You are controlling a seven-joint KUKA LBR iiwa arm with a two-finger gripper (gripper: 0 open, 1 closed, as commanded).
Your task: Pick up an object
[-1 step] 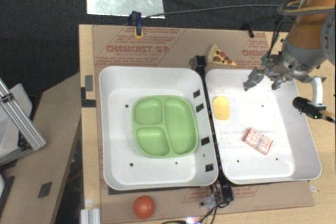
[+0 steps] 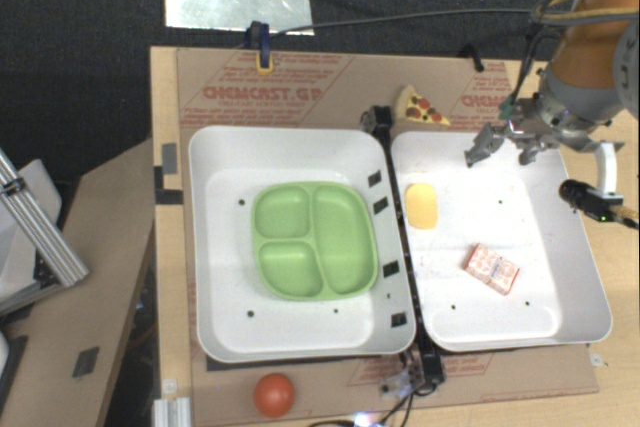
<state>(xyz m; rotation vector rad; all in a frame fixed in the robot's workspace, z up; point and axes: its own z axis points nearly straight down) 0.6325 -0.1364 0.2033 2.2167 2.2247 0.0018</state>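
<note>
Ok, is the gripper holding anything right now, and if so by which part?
Nothing is held. The gripper hangs open over the right bin's far edge, apart from the yellow block and the small box.

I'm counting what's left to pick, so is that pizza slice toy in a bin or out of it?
Out. The pizza slice lies on the brown board behind the right bin, beyond its back rim, near where the two bins meet.
</note>
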